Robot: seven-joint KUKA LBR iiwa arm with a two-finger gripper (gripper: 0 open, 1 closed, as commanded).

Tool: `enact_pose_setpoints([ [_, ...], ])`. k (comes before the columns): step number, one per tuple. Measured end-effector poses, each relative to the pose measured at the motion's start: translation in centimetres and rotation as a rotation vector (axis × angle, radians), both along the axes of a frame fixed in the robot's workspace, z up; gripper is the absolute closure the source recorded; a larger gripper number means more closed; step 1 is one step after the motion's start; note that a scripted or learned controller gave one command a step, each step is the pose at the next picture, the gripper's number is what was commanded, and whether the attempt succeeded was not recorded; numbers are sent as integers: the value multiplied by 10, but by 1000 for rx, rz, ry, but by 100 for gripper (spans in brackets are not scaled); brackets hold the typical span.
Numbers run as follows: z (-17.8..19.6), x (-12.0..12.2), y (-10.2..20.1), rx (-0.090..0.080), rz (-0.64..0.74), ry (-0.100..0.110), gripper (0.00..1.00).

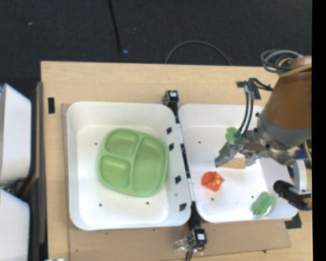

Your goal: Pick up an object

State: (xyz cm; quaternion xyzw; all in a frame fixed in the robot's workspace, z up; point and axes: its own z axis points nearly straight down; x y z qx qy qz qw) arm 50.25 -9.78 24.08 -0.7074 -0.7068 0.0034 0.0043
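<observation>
Pale wood worktop (pixel 114 80), dark floor around it. Two shallow white bins side by side on it, meeting at a black-clipped seam; that seam serves as landmark here.

Left bin (pixel 81 124), left of the seam: holds one green divided plate (pixel 133 161), three compartments, rounded corners, lying flat, its right edge close to the seam but not touching.

Right bin (pixel 206 118), right of the seam: arm (pixel 290 105) enters from the far right, orange band above grey wrist, bulk of it well away from the seam. Black cables loop off its upper side.

Pincer (pixel 227 156) reaches toward the seam, low over the bin floor, roughly midway between seam and the bin's right wall. Grey fingers angled down and left; cannot tell whether they are parted or closed, and nothing is visibly caught between them.

Objects in right bin, largest first:
- Green elongated item (pixel 263 204), ribbed-looking, lower right corner, farthest from the seam.
- Red object (pixel 212 181), small, blocky, slightly crumpled outline, orange-red, lying on the floor just right of the seam and just below the pincer; apart from it.
- Tan flat piece (pixel 236 163), partly hidden beneath the pincer body.
- Small green item (pixel 231 133), above the pincer, against the arm's cable; shape unclear.
</observation>
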Motion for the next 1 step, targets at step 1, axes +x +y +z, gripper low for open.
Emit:
enact_pose_setpoints([
  [1, 6, 2, 0, -2, 3, -13, 0],
])
